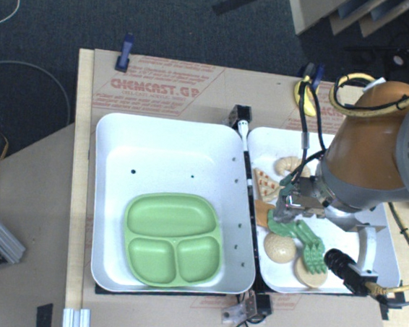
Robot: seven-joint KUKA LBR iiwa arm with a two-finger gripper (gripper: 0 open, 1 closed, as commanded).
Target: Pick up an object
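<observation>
Arm reaches in from the right; gripper (292,205) sits low over the right bin (392,248), among a tight cluster of toy food. The wrist and cabling hide the tips, so I cannot tell how wide it stands or whether it has anything.

Nearest candidate: the green comb-like piece (306,244), lying just below the gripper, apparently touching it. A beige round (280,248) rests just beside it, a waffle-patterned wedge (263,182) lies toward the divider, and a pale shell-shaped piece (288,165) lies above.

Left bin (113,135) holds a green divided tray (173,239), well apart.

Risks: crowding. A closing grip may nudge the round aside, catch two pieces, or pinch the green piece off-centre so it tips out on lift.
</observation>
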